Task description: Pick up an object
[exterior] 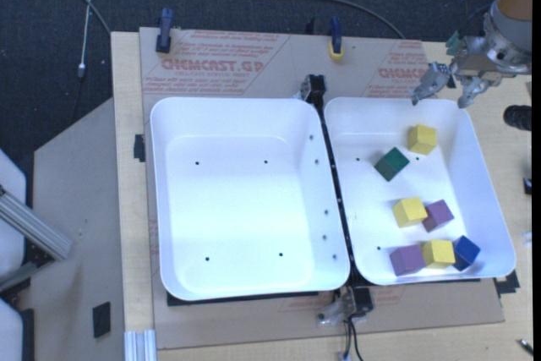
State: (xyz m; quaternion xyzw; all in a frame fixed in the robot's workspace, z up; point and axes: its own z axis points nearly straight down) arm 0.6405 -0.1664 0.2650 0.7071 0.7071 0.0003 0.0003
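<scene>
Hovering above far rim of right bin (483,150): gripper (441,95), fingers spread wide, nothing between them. Grey wrist with orange band entering from upper right.

Camera view, right bin contents:
- yellow cube (422,139) near far wall, closest to gripper, standing alone.
- green cube (391,164) just left of and nearer than that one, turned at an angle, apart from neighbours.
- second yellow cube (409,211) mid-bin, touching or nearly touching purple cube (438,215) on its right.
- row along near wall: second purple cube (407,259), third yellow cube (438,253), blue cube (465,253), packed side by side, apparently touching.

Left bin (161,182) bare white, holding no cubes. Both bins sitting on bench (127,139) over printed board (211,63), clamped at far edge.

Status, judged from layout: not yet started in any useful sense. No cube lifted, none gripped, all seven resting on bin floor. Gripper at height over rim, not yet down among cubes.

Remaining: choose target, move over it, descend, close, lift. Far yellow cube and green cube look easiest, with free space round each. Near-wall row looks poor: cubes crowded together and against wall, little room for fingers. Mid-bin pair doubtful for same reason.
</scene>
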